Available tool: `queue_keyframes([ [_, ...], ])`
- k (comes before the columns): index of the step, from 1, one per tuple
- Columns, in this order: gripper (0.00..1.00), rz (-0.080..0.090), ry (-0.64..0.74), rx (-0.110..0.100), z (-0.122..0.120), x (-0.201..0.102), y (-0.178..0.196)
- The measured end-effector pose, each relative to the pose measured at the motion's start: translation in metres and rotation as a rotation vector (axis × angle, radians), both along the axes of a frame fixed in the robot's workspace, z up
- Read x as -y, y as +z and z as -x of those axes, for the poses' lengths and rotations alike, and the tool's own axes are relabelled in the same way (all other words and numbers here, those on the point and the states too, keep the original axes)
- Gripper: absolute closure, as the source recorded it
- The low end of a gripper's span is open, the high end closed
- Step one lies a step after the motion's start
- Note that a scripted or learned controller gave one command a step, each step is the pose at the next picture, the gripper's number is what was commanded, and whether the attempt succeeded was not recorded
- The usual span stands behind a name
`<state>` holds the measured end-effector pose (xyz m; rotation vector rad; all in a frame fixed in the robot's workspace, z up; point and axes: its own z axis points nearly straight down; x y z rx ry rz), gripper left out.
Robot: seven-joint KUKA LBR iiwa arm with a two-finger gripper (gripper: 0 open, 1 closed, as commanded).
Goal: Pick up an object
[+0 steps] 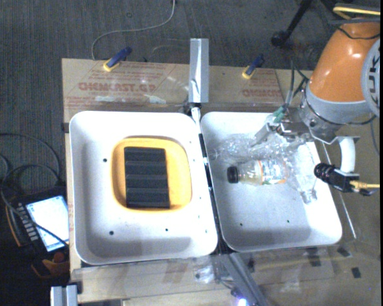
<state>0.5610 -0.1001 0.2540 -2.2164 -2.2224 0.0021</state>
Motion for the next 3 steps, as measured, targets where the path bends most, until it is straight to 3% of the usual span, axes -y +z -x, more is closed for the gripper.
queue_keyframes([
  [1, 1.0, -0.002, 0.002, -0.002, 0.0, -0.001, 0.008],
  [2, 0.0, -0.002, 0.002, -0.002, 0.0, -0.001, 0.008],
  [3, 0.0, 0.0, 0.16, 0.0, -0.016, 0.037, -0.065],
])
